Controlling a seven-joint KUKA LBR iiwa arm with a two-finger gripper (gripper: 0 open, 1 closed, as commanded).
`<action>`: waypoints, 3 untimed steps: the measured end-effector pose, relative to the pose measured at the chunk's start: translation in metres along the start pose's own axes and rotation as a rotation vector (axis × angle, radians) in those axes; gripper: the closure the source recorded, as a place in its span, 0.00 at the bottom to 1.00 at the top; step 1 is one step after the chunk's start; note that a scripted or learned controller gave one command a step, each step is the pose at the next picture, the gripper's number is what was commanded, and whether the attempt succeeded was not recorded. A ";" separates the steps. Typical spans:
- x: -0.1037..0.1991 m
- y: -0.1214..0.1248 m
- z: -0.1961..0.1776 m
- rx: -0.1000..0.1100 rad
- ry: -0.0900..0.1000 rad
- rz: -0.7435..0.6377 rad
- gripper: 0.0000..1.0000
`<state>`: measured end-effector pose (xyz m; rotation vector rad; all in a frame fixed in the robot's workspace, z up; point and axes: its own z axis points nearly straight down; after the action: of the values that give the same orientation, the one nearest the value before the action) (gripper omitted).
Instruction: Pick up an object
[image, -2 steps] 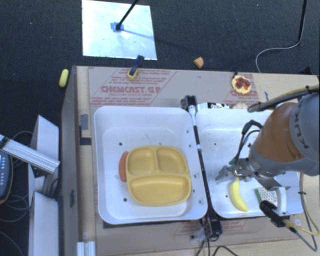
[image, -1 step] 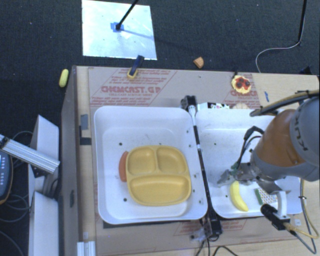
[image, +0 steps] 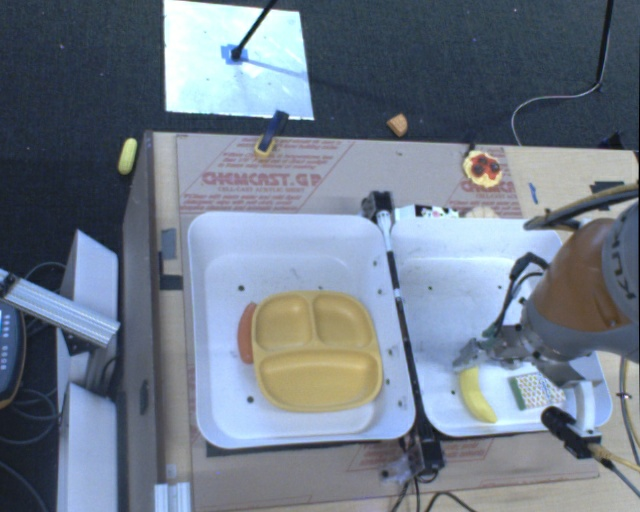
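Note:
A yellow banana (image: 477, 394) lies near the front edge of the right bin (image: 440, 270). Just right of it rests a small green-and-white checkered piece (image: 527, 390). My gripper (image: 482, 351) hangs low over the right bin, directly behind the banana's upper end and close to it. The grey arm with its orange band (image: 588, 285) covers the bin's right side. In the left bin (image: 215, 300) sits a yellow divided plate (image: 315, 350), with an orange sausage-shaped piece (image: 245, 332) along its left edge.
A black ridge (image: 397, 290) separates the two bins. On the board behind them lie a small pizza toy (image: 483, 167) and a yellow-and-blue piece (image: 268, 136). A black part (image: 566, 432) sticks out over the right bin's front right corner.

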<state>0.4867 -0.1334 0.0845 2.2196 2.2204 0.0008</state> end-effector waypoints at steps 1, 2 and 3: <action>0.010 0.001 -0.063 -0.002 0.000 -0.003 0.00; 0.035 0.000 -0.031 0.002 0.002 -0.003 0.00; 0.037 0.000 0.000 0.001 0.001 -0.002 0.00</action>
<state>0.4866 -0.0960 0.0841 2.2191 2.2234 0.0010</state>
